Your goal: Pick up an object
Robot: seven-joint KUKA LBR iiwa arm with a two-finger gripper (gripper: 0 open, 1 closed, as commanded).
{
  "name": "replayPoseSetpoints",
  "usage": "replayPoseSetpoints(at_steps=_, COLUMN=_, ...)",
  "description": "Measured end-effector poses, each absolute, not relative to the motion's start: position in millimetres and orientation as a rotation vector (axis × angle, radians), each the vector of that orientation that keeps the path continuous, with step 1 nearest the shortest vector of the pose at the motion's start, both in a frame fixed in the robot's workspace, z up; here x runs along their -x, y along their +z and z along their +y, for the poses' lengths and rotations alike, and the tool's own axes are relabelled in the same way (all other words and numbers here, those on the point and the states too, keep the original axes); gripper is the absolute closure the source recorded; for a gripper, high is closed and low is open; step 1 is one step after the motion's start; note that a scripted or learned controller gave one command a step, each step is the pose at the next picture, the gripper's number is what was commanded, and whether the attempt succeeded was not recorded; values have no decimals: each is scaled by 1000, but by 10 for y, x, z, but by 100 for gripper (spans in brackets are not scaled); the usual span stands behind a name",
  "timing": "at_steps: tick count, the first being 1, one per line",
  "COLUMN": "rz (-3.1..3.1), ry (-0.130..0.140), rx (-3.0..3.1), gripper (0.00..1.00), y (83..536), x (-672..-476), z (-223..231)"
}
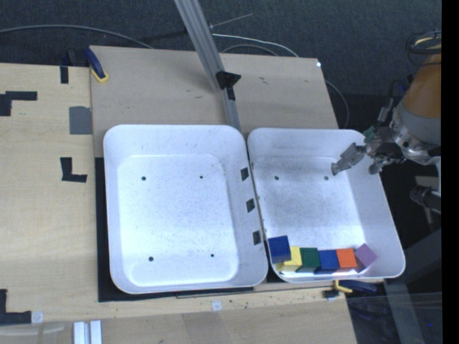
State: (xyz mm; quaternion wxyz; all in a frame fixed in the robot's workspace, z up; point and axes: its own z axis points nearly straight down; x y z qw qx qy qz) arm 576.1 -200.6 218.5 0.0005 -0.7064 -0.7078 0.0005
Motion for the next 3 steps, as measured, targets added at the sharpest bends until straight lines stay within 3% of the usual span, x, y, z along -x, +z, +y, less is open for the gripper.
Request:
replayPoseSetpoints(at_steps=2, rz=-2233, ry=-9, rx=2218, gripper=0, y=4193, x=-5502, z=-695)
replayPoseSetpoints(at_steps=3, rz=-2230, ry=-4, rx=2219, gripper=0, y=4666, x=-6675, z=-102)
